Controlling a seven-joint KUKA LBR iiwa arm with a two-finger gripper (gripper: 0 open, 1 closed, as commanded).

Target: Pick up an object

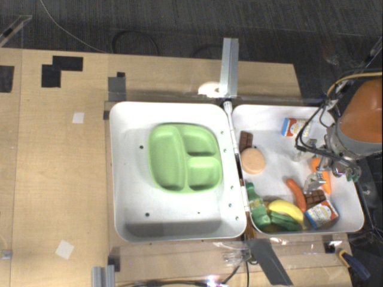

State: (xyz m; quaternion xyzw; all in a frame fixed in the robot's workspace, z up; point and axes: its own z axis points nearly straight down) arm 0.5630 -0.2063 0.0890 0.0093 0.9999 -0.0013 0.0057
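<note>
A grey KUKA arm (pixel 359 121) with its orange band reaches in from the right over the right-hand bin (pixel 272 115), its gripper (pixel 320 172) low above the clutter along that bin's right side — whether the jaws stand wide or narrow cannot be told from this view. The things to choose from all lie in this bin: an orange carrot-like piece (pixel 295 192) and a small dark block (pixel 315 198) just below the gripper, a white carton (pixel 321 214) in the near right corner, a yellow banana (pixel 285 210) touching green items (pixel 263 211) along the near wall, a tan disc (pixel 253 160) and a brown bar (pixel 246 140) beside the left wall, and a small red-and-white box (pixel 291 127) toward the far side. The left bin (pixel 128 178) bears a green divided plate (pixel 183 156).

The step in hand looks like the descent onto a chosen item. Done well, it would centre the fingers over one piece standing apart from its neighbours — the carrot-like piece seems the nearest candidate — align them across its narrow width, and close only once both fingers straddle it. Crowding by the dark block and the carton could spoil the grasp.
</note>
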